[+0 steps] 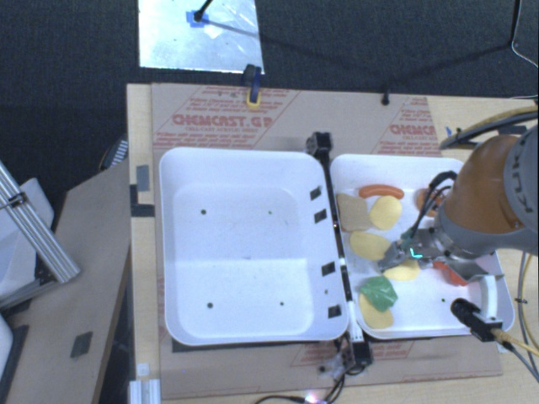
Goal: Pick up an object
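Note:
My gripper [394, 259] is low in the right bin [421, 165], reaching in from the right. It hovers between a pale yellow piece [367, 243] on its left and another yellow piece [404, 272] just under it. A green lump [379, 291] lies in front of it, with a yellow piece [376, 316] below that. Farther back are a red sausage [381, 191], a round yellow piece [386, 214] and a tan slice [353, 212]. I see nothing lifted by the gripper.
A red-orange piece [450, 273] lies under the wrist and a small orange thing [421, 199] sits at the back. The left bin [244, 251] stands beside the right one, with black clips [321, 194] along the shared wall.

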`<state>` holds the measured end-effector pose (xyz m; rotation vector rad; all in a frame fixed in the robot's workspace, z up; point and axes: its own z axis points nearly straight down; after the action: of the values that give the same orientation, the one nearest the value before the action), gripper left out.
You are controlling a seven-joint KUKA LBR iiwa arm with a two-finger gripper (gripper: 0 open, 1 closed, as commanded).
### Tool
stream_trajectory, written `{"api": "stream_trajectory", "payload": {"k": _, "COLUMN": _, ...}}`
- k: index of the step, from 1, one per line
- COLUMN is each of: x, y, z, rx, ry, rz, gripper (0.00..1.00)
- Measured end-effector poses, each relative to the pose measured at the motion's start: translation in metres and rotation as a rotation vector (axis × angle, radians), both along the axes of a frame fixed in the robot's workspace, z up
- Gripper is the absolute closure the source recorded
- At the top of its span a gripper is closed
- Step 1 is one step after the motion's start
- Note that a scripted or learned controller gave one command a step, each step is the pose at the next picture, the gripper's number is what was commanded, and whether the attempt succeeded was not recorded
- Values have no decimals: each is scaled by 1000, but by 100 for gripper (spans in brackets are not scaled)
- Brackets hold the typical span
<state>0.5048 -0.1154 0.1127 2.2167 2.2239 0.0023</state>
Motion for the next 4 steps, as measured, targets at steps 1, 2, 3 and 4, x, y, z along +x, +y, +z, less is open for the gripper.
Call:
{"api": "stream_trajectory", "payload": {"k": 1, "x": 1, "y": 0, "z": 11, "rx": 0, "ry": -3, "rz": 1, "gripper": 100}}
{"api": "stream_trajectory", "payload": {"k": 2, "x": 0, "y": 29, "z": -29, "rx": 3, "ry": 4, "rz": 3, "gripper": 100}}
{"api": "stream_trajectory", "payload": {"k": 3, "x": 46, "y": 26, "z": -28, "rx": -1, "ry": -3, "rz": 2, "gripper": 100}}
{"api": "stream_trajectory", "payload": {"k": 4, "x": 44, "y": 26, "z": -29, "rx": 0, "ry": 1, "rz": 0, "gripper": 0}}
